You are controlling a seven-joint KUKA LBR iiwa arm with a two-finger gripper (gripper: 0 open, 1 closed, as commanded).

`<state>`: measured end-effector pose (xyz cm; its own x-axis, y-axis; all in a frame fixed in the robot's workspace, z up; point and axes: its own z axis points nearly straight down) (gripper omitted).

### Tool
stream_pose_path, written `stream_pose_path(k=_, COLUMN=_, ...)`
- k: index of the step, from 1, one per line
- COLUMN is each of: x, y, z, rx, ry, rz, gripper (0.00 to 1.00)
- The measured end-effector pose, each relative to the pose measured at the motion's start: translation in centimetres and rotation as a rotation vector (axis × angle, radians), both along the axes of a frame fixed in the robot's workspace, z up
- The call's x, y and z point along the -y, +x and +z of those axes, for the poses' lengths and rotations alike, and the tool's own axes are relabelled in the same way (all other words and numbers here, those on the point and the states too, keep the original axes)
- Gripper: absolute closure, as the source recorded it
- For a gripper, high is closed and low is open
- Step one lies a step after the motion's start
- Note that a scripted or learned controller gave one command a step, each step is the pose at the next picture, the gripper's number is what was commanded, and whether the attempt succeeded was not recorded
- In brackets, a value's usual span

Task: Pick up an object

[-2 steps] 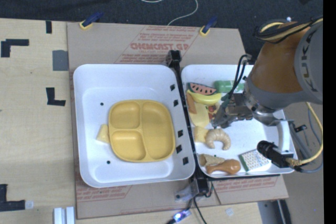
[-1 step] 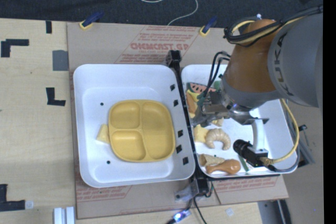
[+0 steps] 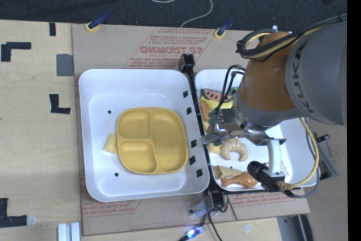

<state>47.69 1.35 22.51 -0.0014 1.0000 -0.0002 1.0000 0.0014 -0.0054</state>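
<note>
The arm (image 3: pixel 293 79) comes in from the right and hangs bent over the right bin (image 3: pixel 299 144), its orange band and grey body covering most of that bin. The gripper (image 3: pixel 217 128) sits low at the bin's left side, near the divider between the two bins, but honestly I can't tell what state the claw is in from this angle. Right below it lies a croissant (image 3: pixel 234 149), and under that a tan drumstick-looking piece (image 3: pixel 237 179). A watermelon slice (image 3: pixel 211 95) peeks out near the top of the bin. Over in the left bin (image 3: pixel 96 121) there's a yellow divided plate (image 3: pixel 152 140) with a pale yellow wedge (image 3: pixel 110 144) tucked against its left edge
</note>
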Motion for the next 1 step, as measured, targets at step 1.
stream_pose_path(k=1, x=-0.89, y=0.45, z=-0.61, rx=0.001, ry=-0.001, rz=0.000, gripper=1.00)
